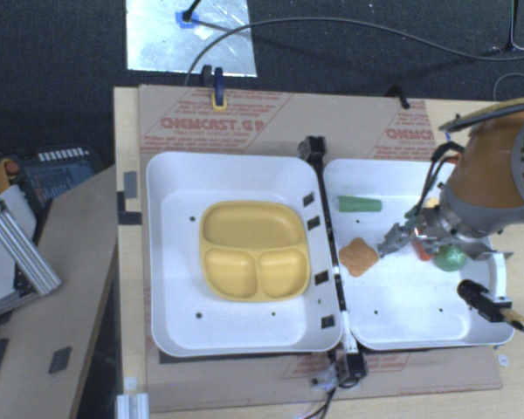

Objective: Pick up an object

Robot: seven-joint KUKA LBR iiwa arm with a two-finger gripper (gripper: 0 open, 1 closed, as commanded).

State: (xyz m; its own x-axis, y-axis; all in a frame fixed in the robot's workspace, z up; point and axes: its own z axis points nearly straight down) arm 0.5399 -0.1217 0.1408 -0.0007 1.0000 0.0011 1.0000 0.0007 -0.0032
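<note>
Orange sponge-like piece [359, 257] is seen in the right bin [402, 330], just left of the gripper [393, 243]. Finger state cannot be told. Yellow tray [253, 250] is set in the left bin [170, 234].

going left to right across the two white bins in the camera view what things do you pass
Yellow divided tray → green block → tan cracker-like piece → gripper → green ball.

Arm [498, 168]: cut off by the right edge; its bulk hid part of the right bin's [393, 326] far corner.
Gripper [393, 243]: fingers too blurred to tell their stance.
Green round object [450, 258]: partly covered by the wrist; kind unclear.
Red item [422, 251]: mostly hidden beside it.
Grey device [57, 177]: left bench, detail too small to read.
</note>
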